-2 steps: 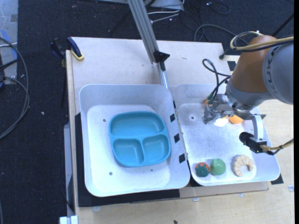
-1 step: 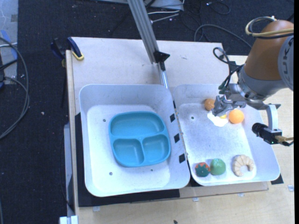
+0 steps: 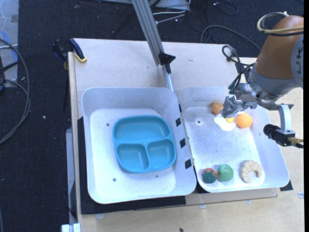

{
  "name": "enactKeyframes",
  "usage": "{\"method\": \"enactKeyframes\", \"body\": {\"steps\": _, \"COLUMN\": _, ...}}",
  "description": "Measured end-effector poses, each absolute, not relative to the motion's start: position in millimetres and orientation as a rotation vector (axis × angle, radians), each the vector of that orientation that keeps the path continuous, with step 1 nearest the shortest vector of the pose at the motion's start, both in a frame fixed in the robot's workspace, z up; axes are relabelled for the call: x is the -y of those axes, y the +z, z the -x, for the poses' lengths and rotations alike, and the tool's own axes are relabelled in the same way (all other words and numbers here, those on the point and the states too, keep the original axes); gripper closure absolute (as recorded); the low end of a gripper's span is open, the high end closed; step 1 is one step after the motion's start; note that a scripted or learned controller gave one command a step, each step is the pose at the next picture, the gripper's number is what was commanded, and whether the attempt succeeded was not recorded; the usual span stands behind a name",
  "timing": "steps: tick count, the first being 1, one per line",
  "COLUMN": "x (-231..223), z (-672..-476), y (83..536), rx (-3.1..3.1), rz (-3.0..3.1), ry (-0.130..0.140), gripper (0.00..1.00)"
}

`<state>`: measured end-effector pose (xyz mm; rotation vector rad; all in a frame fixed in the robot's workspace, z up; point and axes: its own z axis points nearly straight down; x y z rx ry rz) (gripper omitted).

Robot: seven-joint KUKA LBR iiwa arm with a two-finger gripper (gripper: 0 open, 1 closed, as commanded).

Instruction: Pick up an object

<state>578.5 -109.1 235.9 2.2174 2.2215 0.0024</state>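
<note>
On the pale surface [image 3: 120, 57], two shallow white bins sit side by side. Left bin [image 3: 96, 105]: one light-blue plastic tray [image 3: 144, 143] with three moulded compartments and rounded corners, lying flat near the bin's middle, its compartments bare. Right bin [image 3: 270, 173]: six small items. At the far end, one brownish rounded piece [image 3: 217, 108], one flat white fried-egg shape with a yellow centre [image 3: 225, 123], and one smooth orange ball [image 3: 244, 121] touching the egg's right side. At the near edge, one red-and-green piece [image 3: 208, 175] touching one round green piece [image 3: 224, 172], and, just apart to the right, one pale ridged croissant-shaped pastry [image 3: 251, 170]. One grey arm with an orange band [image 3: 277, 42] enters from the right; its gripper [image 3: 231, 110] hangs low over the egg, between the brownish piece and the orange ball. Whether its jaws are parted or closed cannot be told from this angle.
</note>
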Motion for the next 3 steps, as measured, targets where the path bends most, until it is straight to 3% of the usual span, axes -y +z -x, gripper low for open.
{"method": "enactKeyframes", "body": {"steps": 3, "x": -56, "z": -567.6, "y": 234, "rx": -2.232, "rz": -2.211, "ry": 0.003, "gripper": 1.00}}
